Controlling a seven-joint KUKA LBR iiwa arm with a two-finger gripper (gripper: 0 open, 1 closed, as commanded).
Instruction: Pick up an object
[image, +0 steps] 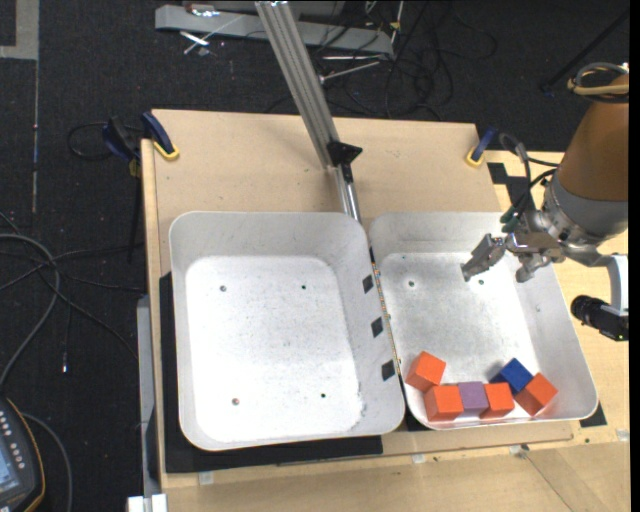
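Four orange blocks (428, 369), one purple (472, 397), seemingly one blue (515, 373).

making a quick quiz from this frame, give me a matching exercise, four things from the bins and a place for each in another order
Things:
1. blue block
2. purple block
3. gripper
4. left bin

Places:
A. above the far part of the right bin
B. between two orange blocks in the near row
C. beside the bin that holds the blocks
D. behind the near row, toward the right bin's right corner

Pairs: 1-D, 2-B, 3-A, 4-C
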